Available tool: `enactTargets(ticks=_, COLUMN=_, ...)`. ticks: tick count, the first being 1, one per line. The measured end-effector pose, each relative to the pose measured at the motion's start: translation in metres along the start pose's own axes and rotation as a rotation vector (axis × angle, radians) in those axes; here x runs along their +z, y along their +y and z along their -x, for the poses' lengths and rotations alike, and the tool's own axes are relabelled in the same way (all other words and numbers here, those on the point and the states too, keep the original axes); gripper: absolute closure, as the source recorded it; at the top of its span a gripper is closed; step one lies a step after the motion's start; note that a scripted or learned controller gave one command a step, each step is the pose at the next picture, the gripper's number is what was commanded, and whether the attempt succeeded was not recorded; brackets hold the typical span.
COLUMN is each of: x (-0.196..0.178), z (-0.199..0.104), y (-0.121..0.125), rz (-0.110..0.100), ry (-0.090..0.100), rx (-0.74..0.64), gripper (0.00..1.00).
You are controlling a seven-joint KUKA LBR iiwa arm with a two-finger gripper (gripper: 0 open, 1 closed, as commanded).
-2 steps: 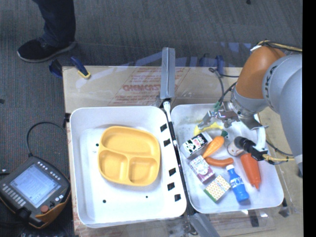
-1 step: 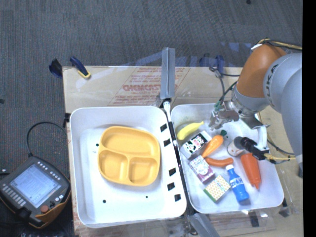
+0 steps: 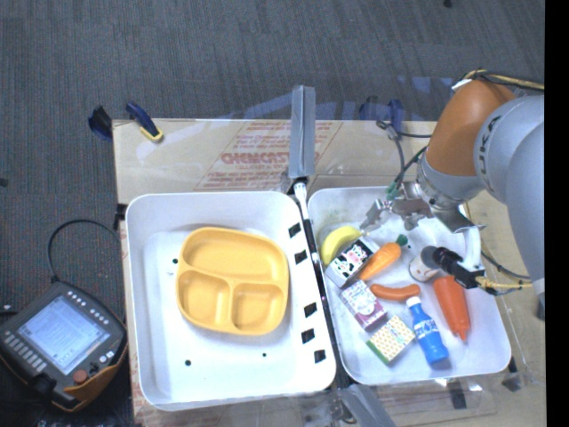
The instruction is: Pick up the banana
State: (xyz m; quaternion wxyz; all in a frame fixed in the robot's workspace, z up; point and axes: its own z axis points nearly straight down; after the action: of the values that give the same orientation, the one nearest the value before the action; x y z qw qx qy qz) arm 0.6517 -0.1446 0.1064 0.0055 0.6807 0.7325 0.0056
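Note:
The banana is yellow and lies at the left wall of the right bin, near its far end. A black-and-white carton overlaps the banana's near end. My gripper hangs over the far part of the right bin, up and to the right of the banana and apart from it. Nothing shows in the gripper. The grey arm with its orange band reaches in from the right.
The right bin also holds a small carrot, a sausage, a pink box, a chequered box, a blue bottle and a large carrot. A yellow divided plate lies in the left bin.

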Motion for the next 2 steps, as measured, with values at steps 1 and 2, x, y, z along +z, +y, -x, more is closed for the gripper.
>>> enactTargets(ticks=1, x=0.0204, z=-0.0456, y=-0.0129, rz=-0.020, ry=0.003, rx=-0.041, gripper=0.00)
enactTargets(ticks=2, x=0.0173, z=-0.0513, y=-0.0043, rz=-0.017, ry=-0.006, rx=-0.165, gripper=0.00)
